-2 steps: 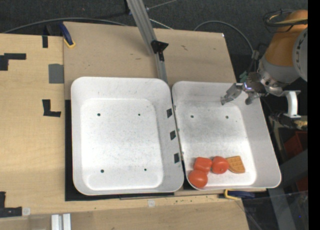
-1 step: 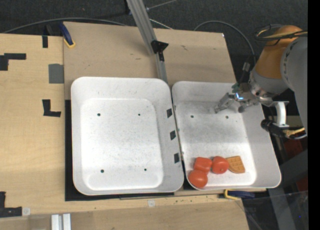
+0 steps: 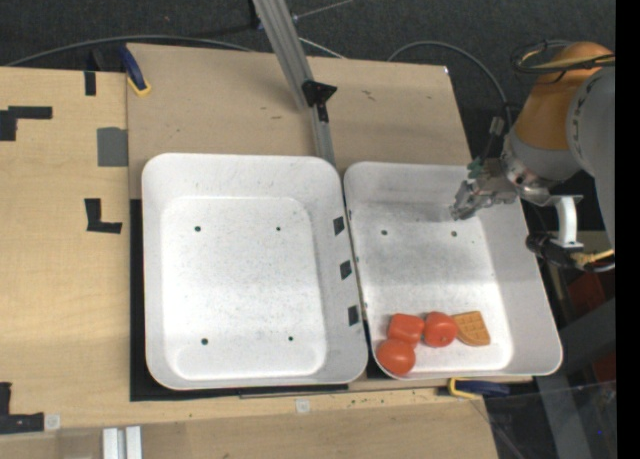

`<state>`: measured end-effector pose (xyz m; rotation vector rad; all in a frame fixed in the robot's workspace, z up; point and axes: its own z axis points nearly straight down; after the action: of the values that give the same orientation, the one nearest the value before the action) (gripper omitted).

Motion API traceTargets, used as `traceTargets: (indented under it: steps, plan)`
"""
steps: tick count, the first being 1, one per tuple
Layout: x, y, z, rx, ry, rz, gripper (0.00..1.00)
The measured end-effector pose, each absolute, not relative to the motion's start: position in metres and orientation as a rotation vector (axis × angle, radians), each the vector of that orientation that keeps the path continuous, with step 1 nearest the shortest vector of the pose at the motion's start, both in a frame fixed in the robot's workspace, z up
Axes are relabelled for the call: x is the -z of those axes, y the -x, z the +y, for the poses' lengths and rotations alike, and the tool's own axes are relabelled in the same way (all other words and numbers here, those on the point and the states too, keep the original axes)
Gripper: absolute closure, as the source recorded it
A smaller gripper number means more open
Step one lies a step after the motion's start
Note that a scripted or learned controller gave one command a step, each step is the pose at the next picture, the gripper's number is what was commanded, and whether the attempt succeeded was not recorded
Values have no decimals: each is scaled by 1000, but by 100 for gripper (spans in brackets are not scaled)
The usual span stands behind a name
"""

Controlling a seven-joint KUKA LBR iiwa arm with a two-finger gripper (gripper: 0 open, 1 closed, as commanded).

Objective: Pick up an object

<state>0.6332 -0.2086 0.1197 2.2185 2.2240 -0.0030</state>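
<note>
The gripper (image 3: 466, 203), its state unclear, hovers well apart from three tomatoes (image 3: 412, 339) clustered left-right.

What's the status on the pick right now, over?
Tool over the right bin's far edge, nothing seen between its fingers. Three red pieces and an orange cracker lie at the bin's near edge. Nothing between tool and pieces.

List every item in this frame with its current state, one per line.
Left shallow white bin: sits flat on the bench, beside the right bin.
Right shallow white bin: holds four items at its near edge.
Three round red tomato-like pieces: clustered, touching, lying loose.
Orange-brown cracker-like square: lies flat beside the red pieces.
Hand: over the right bin's far end, apart from the items.
</note>
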Motion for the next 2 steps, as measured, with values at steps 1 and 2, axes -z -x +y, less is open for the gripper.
traceTargets:
  steps: [1, 2]
  plan:
    - [-164, -640, -207, -3, -2218, 2222, 100]
    - [-218, -641, -206, -4, -2216, 2221, 100]
